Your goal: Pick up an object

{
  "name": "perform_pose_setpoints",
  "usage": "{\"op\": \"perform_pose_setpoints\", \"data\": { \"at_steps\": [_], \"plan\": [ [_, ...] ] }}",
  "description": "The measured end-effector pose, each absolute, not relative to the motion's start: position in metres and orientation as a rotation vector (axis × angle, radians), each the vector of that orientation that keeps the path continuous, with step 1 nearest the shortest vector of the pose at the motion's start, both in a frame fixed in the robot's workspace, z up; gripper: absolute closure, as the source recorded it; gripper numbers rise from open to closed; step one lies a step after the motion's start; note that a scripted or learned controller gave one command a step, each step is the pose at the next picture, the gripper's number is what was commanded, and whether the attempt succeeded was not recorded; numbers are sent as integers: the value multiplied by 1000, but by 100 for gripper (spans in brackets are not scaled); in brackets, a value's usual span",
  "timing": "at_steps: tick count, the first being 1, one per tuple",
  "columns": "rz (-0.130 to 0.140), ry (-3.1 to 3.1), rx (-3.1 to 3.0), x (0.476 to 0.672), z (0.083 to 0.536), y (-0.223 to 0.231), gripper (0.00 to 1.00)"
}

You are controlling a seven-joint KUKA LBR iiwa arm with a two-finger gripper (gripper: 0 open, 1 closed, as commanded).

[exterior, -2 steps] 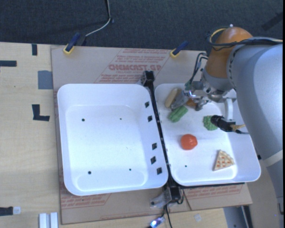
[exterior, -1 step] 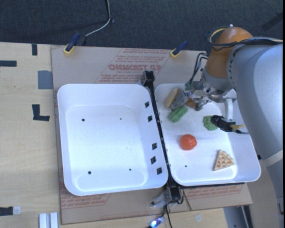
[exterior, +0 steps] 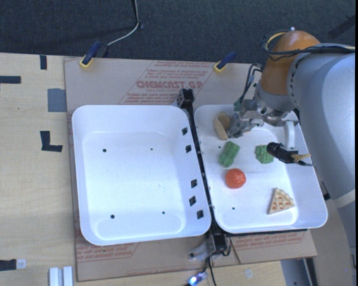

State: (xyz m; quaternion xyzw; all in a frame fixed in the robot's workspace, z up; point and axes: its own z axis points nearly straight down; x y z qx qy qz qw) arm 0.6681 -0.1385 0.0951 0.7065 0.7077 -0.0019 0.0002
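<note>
Gripper [exterior: 237,124] sits against the tan bread piece [exterior: 221,126]; jaw state unclear; it may nudge the piece toward the right bin [exterior: 310,219] wall.

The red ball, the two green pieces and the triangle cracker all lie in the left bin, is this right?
Not quite: the camera view shows the red ball, the two green pieces and the triangle cracker all in the right bin, not the left.

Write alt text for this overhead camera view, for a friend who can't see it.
A grey robot arm reaches from the right into the right bin, its gripper beside a tan object. That bin also holds a green block, a red ball, a green lump and a waffle-patterned wedge.
</note>
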Motion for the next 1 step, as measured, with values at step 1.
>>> {"op": "perform_pose_setpoints", "data": {
  "at_steps": [1],
  "plan": [
    [-9,2224,2217,668,105,-138,100]
  ]
}}
